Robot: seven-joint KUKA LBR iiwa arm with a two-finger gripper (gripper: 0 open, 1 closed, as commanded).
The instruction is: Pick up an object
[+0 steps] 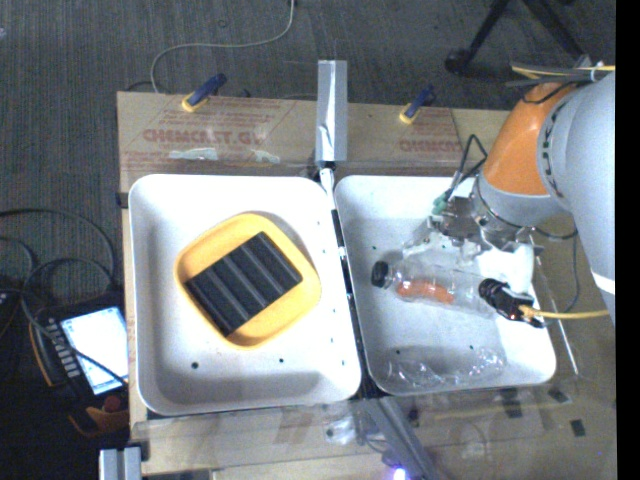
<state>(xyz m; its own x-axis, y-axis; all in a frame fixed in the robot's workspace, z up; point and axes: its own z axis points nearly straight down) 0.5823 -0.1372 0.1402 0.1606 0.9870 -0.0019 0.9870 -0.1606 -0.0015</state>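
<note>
Arm down over the right bin, closing in on a pick.

The gripper [462, 230] hovers at a clear plastic bottle [430, 280] mid-right of frame; grip state unclear. Next, I'd guess: settle squarely over the bottle, then lift.

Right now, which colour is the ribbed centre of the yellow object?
Black ribbed centre, in the camera view.

Clear bottle [425, 280] lying flat, right bin [365, 298].
</note>
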